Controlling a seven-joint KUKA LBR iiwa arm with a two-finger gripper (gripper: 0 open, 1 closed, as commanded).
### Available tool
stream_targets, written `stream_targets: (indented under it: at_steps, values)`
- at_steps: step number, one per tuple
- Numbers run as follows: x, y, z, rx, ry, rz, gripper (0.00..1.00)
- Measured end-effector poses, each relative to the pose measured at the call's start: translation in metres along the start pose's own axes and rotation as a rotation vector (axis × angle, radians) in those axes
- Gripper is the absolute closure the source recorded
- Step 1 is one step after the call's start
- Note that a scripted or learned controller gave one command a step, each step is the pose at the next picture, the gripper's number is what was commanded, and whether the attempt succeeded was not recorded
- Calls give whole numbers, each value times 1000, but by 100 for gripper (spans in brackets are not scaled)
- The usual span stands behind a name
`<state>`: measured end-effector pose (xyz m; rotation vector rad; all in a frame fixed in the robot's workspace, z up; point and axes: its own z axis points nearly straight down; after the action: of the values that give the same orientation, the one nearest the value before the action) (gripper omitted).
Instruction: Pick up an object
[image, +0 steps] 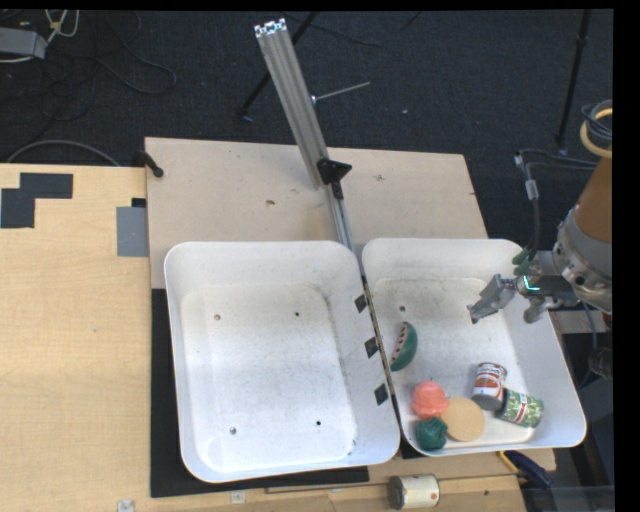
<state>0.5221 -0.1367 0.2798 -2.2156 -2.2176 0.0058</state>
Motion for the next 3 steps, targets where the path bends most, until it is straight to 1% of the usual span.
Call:
stream_targets:
  at_steps: [1, 2, 3]
  values:
    - [-1, 0, -2, -5, -1, 3, 0]
    - [2, 4, 42, 0, 0, 1, 0]
    - [5, 1, 86, 1, 0, 2, 0]
